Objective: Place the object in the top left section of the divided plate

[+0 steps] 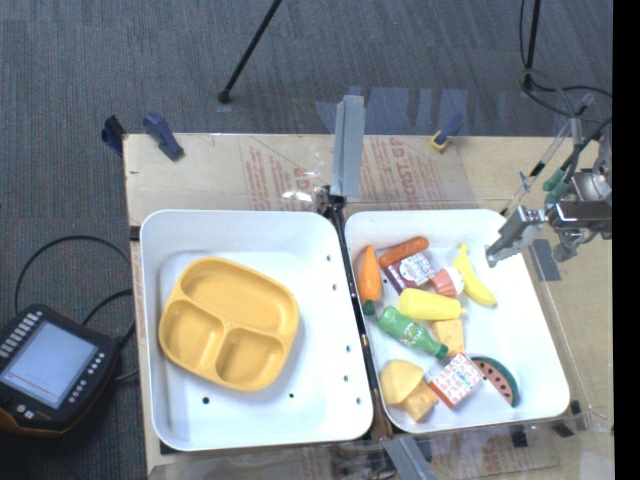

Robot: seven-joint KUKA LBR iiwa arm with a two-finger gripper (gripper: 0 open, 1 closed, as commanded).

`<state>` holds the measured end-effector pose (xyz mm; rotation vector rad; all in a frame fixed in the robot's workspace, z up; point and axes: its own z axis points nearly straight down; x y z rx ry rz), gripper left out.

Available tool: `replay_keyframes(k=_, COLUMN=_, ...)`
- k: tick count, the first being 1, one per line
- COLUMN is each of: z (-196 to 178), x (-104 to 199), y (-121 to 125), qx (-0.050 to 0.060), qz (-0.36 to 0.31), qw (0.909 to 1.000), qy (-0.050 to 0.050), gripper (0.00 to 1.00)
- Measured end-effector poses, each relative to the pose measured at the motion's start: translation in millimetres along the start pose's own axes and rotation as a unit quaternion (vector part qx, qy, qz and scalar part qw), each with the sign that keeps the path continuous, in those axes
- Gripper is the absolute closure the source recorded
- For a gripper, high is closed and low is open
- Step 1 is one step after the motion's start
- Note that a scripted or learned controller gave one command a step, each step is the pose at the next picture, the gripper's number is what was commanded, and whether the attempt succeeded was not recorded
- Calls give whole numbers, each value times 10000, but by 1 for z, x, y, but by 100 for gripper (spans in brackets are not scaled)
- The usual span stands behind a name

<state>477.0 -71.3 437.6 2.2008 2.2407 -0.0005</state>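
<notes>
Bench: two shallow white bins side by side. Left bin (160,238) holds the yellow divided plate (230,323), lying flat and slightly skewed, three compartments; its large section runs along the far side, two smaller ones sit nearer the camera. All sections bare.

Right bin (530,343) holds a jumble of toy food, much of it overlapping. Carrot (370,273) along the bin's left wall. Red sausage (404,249) near the far side, touching a small red-and-white packet (414,270). Banana (473,277) upright-ish beside the packet. Yellow corn-like piece (430,305) lies across the middle. Green bottle (411,331) slants below it. Watermelon slice (498,378) near the front right corner. Boxed item (456,380) and pale yellow lumps (405,382) at the front, shapes hard to name.

Gripper (500,248) at the right bin's far right edge, above the banana, touching nothing. Fingers dark and small; cannot tell whether apart or together. Arm partly cut off at the right.
</notes>
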Motion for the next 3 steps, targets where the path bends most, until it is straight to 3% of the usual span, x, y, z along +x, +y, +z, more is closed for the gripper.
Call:
replay_keyframes(k=2, z=2, x=-116, y=-1, qx=23, qz=917, qw=9958, qy=1, gripper=0)
replay_keyframes(k=3, z=94, x=-122, y=8, qx=51, qz=1714, qw=9852, qy=7, gripper=0)
